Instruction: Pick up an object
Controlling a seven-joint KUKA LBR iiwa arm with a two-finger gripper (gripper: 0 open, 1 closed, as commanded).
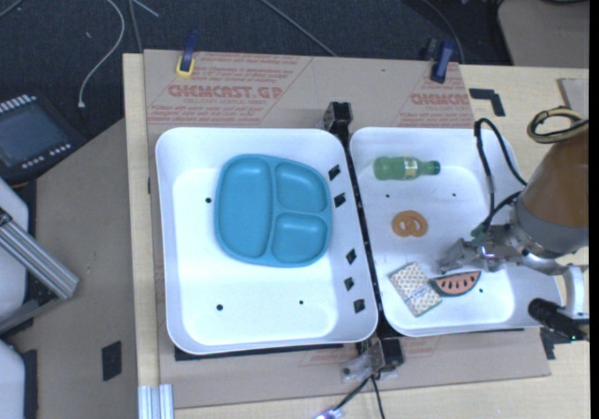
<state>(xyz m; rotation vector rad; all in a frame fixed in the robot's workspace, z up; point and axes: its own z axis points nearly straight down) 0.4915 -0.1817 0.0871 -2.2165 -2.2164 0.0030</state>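
Camera view. The bench (281,80) carries two white bins side by side. The left bin (187,305) holds a blue divided plate (272,209), lying flat towards the bin's far half.

The right bin (468,314) serves as the landmark for the remainder. At its far end lies a green bottle (405,167), on its side, cap pointing towards the arm. Near the bin's middle lies a small brown pretzel (408,224), well apart from the bottle. At the bin's near end lies a checked packet (415,287), tilted, and just beside it, on the arm's side, a watermelon slice (456,282), red with a green rind; the two appear to touch, though the resolution is too poor to confirm it.

The arm (562,197) enters over the bin's right wall, orange band uppermost. The gripper (459,256) sits low inside the bin, directly above the watermelon slice and on the arm's side of the pretzel. The grey parts there blur together; whether the claw is apart or together cannot be told. No item is seen between them.

A black cable (487,165) runs from the arm over the bin's right half.
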